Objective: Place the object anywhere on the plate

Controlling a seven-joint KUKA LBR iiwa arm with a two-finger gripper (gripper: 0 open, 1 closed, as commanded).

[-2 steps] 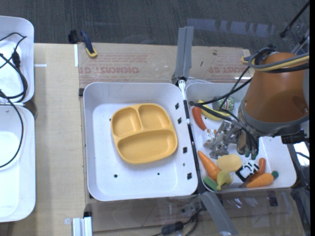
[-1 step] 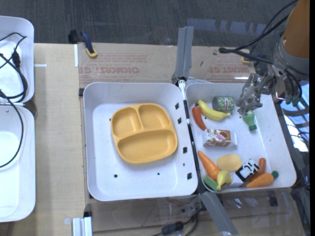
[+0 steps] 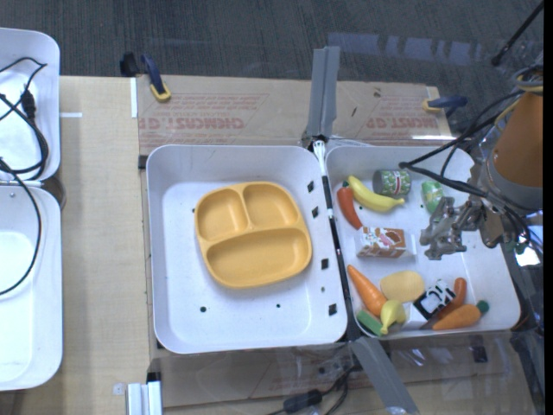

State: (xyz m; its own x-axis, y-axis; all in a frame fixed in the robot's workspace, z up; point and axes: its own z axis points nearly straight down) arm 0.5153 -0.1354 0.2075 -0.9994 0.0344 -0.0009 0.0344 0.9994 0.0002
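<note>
Over the right white bin (image 3: pixel 510 296), the grey two-finger gripper (image 3: pixel 442 232) hangs with nothing visibly between its jaws; their spread I cannot tell. Toy foods lie beneath it. Well apart, the yellow three-compartment plastic plate (image 3: pixel 253 233) sits bare, so placing remains undone.

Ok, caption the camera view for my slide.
KUKA gripper hovers over toy food in the right bin; the yellow divided plate waits in the left bin.
</note>
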